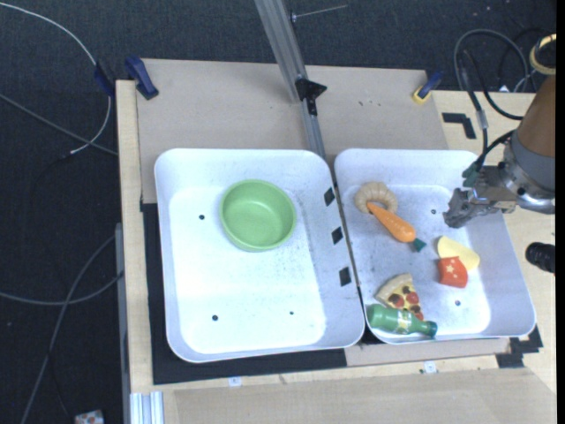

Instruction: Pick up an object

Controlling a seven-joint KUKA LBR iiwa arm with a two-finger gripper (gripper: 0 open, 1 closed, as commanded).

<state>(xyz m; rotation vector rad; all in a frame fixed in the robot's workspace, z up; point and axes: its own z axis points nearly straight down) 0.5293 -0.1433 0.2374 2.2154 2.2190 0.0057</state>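
While my end effector (459, 208) hangs over the right part of the right shallow white bin (521, 299), I cannot tell how it is set, and nothing shows in its grasp. Just below it lie a pale yellow wedge (461, 251) and a red block (453, 273), touching each other. To the left, an orange toy carrot (394, 223) lies at a slant, its upper end against a tan ring-shaped pastry (372, 194). Near the bin's front edge, a toy pizza slice (402, 292) rests just above a green toy bottle (402, 321) lying on its side. A slanting metal rail (282, 42) ends above the gap between the bins. The left shallow white bin (190, 325) holds a round light green bowl (257, 215), upright, towards its back. Both bins sit on the wooden table (221, 104).
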